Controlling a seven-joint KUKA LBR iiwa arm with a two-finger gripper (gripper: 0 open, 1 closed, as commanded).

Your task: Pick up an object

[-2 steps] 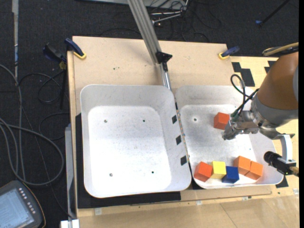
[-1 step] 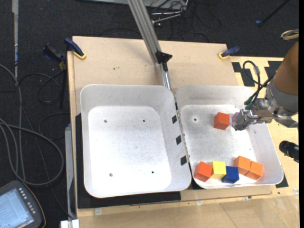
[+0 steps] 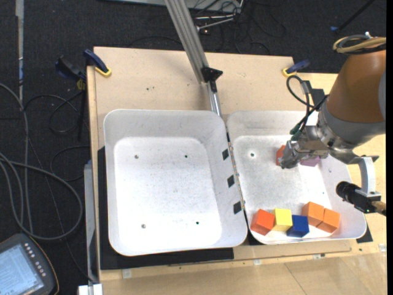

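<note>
My gripper (image 3: 293, 157) is low in the upper part of the right bin (image 3: 261, 140). A red-orange block (image 3: 280, 155) peeks out at its left side, and a purple block (image 3: 311, 161) shows at its right; the gripper body hides most of both. Whether either block is gripped cannot be seen. Along the right bin's front edge lie an orange block (image 3: 264, 221), a yellow block (image 3: 283, 217), a blue block (image 3: 299, 225) and two more orange blocks (image 3: 315, 212) (image 3: 331, 220).
The left bin (image 3: 123, 128) sits beside the right one, joined at a black-clipped rim. A slanted metal pole (image 3: 190, 35) crosses the bench's back. Blue clamps (image 3: 95, 59) hold the board's corners. The arm's orange band (image 3: 362, 85) looms at the right.
</note>
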